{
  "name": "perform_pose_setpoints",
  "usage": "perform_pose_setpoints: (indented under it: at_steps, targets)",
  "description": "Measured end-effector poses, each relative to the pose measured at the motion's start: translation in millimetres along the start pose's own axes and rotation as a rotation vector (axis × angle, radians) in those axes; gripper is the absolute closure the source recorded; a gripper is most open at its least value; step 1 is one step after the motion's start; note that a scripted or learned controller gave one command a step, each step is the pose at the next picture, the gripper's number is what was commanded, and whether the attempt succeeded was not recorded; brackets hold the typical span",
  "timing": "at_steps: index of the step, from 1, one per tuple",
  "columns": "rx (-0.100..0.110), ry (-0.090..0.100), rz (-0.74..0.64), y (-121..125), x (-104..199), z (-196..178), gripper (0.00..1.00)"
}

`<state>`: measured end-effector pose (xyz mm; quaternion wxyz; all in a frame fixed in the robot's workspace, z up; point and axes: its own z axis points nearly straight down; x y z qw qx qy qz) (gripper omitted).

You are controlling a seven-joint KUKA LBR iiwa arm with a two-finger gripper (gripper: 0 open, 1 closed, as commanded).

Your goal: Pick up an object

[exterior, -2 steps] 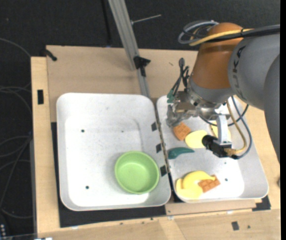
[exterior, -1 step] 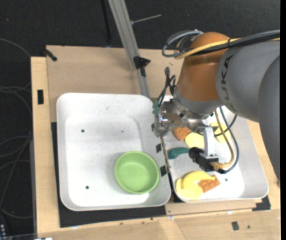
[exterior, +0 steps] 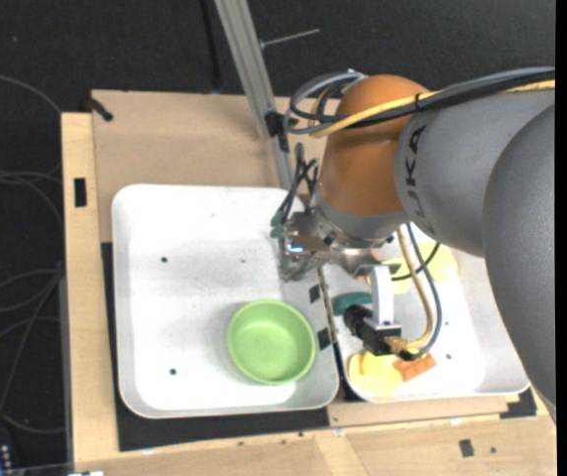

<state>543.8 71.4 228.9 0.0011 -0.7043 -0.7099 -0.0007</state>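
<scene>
While the grey arm (exterior: 482,157) reaches in from the right, its round orange band (exterior: 373,137) hangs over the far part of the line where the two bins meet. Below the band, the gripper (exterior: 295,254) is seen as a dark metal cluster over the right edge of the left bin (exterior: 135,266). It is too small and too crowded with parts to read, so I cannot tell whether the claw is released or clenched, and nothing can be seen grasped in it.

A green bowl (exterior: 272,340) stands upright in the left bin, in the near right corner, close to the wall between the bins. It lies near the gripper but apart from it, on the side closer to the camera. The rest of this bin's floor shows a few small dark specks.

The arm covers much of the right bin (exterior: 487,370). In its near left corner lies a yellow object (exterior: 368,373), and just beside it a small orange piece (exterior: 417,367); their exact kind is not clear. A pale yellow object (exterior: 445,264) shows further back, partly hidden under the arm. Black cables (exterior: 430,305) loop from the wrist down over this bin.

Both bins rest on a light brown bench (exterior: 165,137). A slanted metal pole (exterior: 244,48) rises from behind the bins.
</scene>
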Motion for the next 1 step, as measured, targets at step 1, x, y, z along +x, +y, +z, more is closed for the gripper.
perform_pose_setpoints:
  at_steps: [1]
  targets:
    - [-0.001,-0.001,0.006,0.6,-2.7,0.1,0.0]
